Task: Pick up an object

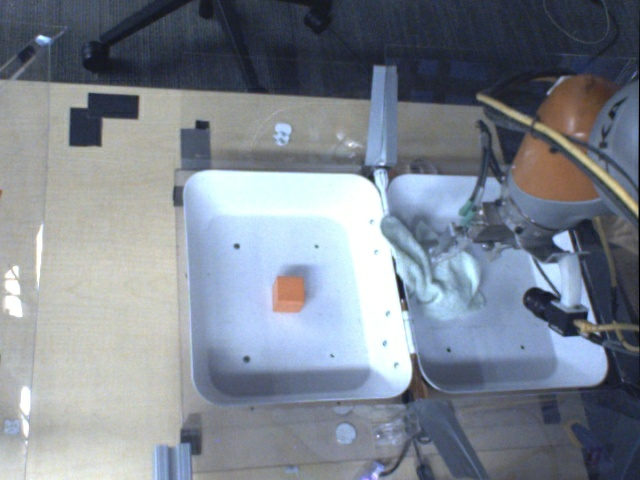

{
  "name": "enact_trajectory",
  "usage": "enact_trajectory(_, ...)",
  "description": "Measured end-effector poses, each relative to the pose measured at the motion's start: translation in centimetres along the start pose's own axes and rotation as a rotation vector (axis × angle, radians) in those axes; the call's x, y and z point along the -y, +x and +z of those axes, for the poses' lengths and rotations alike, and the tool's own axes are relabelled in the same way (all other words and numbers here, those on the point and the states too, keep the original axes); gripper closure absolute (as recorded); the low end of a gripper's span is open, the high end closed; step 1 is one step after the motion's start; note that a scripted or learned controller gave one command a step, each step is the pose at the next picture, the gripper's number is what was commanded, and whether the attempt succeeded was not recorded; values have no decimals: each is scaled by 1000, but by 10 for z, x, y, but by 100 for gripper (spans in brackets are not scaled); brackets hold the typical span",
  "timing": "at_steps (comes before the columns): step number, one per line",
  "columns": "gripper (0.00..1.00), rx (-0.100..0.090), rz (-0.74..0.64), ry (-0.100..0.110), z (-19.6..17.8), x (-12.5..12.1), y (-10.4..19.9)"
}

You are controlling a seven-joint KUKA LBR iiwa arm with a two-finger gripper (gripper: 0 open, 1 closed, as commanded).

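On the pale wooden counter (100, 298) two shallow white plastic bins stand side by side, touching along a grey metal divider post (381, 118). The left bin (215, 368) holds one small orange cube (289, 294), which sits flat on the bin floor a little left of the middle, well apart from every wall. The right bin (500, 373) holds a crumpled pale green cloth (435, 273); it lies in the upper left part of this bin, and one end of it stretches up toward the shared wall between the two bins.

From the right side the grey arm with the orange band (570, 128) reaches in over the right bin. Its gripper (470, 230) is low, just at the upper right edge of the cloth, and it seems to touch the fabric there. The gripper is small and dark against the cloth and partly covered by the wrist, so I cannot tell how far it is open, and I cannot tell if any fabric is between it. The cloth looks a little bunched up near this place, but most of it rests on the bin floor.

Yellow and black cables (560, 143) run along the arm. On the counter at the upper left lie two black flat patches (100, 116). Beyond the counter, on the dark carpet, the black base of an office chair (210, 8) is visible.
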State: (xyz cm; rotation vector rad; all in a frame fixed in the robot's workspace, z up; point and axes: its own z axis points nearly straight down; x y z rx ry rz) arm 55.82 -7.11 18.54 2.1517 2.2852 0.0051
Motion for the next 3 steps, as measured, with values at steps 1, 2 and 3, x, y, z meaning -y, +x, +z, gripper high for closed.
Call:
enact_trajectory(1,0,3,-4,-11,93,-56,-39)
enact_trajectory(2,100,1,-7,-15,82,-58,-37)
enact_trajectory(3,100,2,60,-2,-32,-112,4)
